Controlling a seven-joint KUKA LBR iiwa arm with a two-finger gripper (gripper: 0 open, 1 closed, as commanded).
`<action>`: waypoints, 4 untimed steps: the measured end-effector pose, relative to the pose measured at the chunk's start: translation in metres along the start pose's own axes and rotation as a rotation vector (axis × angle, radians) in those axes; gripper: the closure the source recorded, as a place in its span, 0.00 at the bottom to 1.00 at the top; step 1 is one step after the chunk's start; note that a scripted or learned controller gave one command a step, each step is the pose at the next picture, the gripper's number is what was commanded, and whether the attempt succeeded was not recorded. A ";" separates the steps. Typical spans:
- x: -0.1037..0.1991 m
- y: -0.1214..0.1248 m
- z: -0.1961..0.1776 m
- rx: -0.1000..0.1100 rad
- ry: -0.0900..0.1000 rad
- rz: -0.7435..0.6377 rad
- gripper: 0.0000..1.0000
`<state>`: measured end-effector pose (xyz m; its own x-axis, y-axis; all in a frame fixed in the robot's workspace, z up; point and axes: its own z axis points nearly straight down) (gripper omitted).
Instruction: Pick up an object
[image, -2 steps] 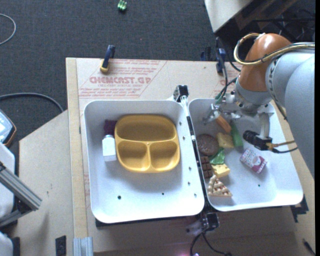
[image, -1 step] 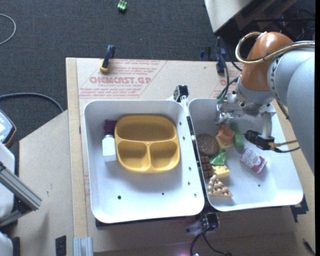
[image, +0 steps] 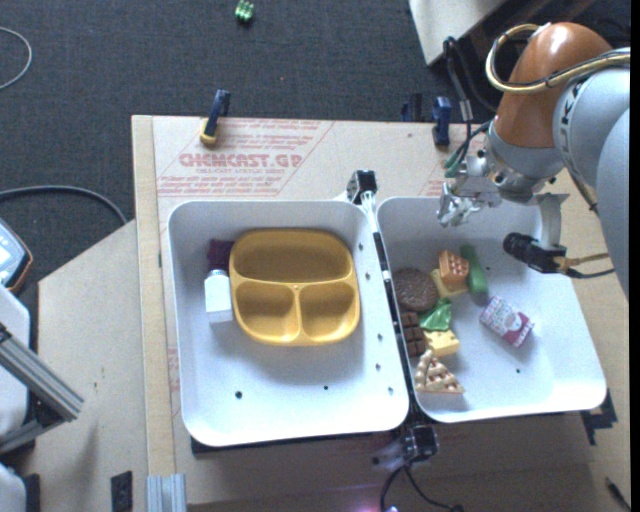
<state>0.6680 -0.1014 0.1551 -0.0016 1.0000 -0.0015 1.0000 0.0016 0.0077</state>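
Grey two-finger gripper (image: 458, 212) hangs over the right white plastic bin (image: 560, 385) — upper right of frame — above scattered toy foods (image: 440, 320); grip state indeterminable.

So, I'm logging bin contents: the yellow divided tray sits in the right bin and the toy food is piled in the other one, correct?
Not quite. In the camera view the yellow divided tray sits in the left bin, not the right. The toy food is indeed in the other one, the right bin.
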 end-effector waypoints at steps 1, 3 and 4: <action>-0.006 0.009 -0.059 -0.002 -0.001 0.000 1.00; 0.006 -0.046 -0.078 0.012 0.003 0.003 1.00; 0.010 -0.097 -0.085 0.012 0.003 0.004 1.00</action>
<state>0.5699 -0.0913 0.2392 0.0028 1.0000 0.0013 1.0000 -0.0028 -0.0043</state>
